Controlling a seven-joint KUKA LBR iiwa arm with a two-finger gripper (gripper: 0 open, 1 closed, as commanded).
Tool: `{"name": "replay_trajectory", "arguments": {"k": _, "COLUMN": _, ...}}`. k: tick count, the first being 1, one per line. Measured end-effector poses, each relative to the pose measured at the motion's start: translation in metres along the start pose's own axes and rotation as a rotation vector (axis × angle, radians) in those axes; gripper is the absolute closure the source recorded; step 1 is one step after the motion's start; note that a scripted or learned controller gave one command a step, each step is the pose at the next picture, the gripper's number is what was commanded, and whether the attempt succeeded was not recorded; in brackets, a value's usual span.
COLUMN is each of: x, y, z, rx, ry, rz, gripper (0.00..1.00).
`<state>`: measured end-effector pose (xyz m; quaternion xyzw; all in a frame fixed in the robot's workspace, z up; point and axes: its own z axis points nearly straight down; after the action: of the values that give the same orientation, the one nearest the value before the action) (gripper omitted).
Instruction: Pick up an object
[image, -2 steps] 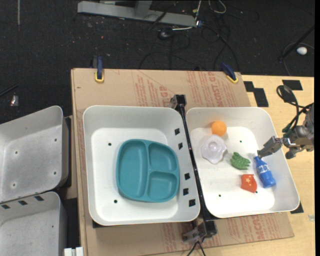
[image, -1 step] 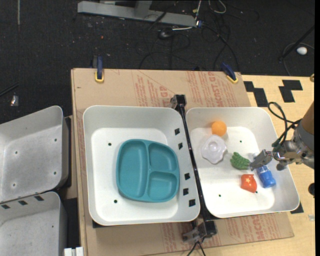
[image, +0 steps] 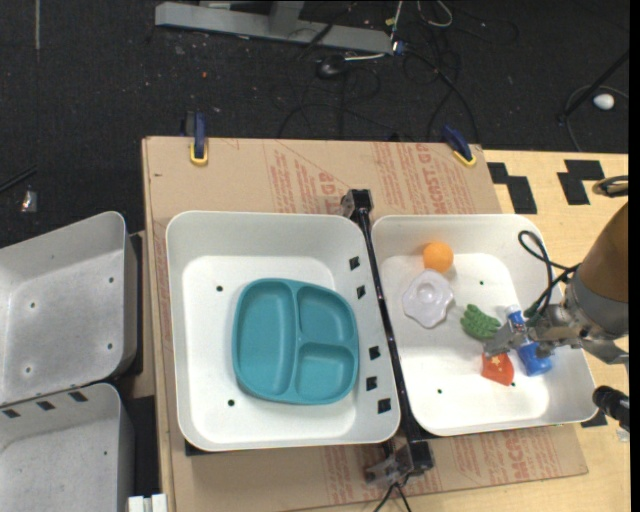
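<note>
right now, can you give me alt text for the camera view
The robot's hand reaches in from the right, low over the right bin, beside a green object, a red one and a blue one. An orange ball and clear cup lie nearby; the left bin holds a teal divided plate.

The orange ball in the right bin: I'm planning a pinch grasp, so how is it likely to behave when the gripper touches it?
The orange ball looks round and smooth, so it would probably roll away if nudged off-centre. It sits apart from the clear cup, so little would stop it before the right bin's wall. It seems small, likely light.
</note>
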<state>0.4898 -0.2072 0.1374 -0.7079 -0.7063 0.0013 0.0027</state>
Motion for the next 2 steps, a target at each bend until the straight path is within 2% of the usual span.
{"name": "replay_trajectory", "arguments": {"k": 1, "x": 0.008, "y": 0.004, "z": 0.045, "rx": -0.005, "ry": 0.012, "rz": -0.010, "gripper": 0.00}}
{"name": "replay_trajectory", "arguments": {"k": 2, "x": 0.002, "y": 0.001, "z": 0.035, "rx": -0.006, "ry": 0.001, "rz": -0.004, "gripper": 1.00}}
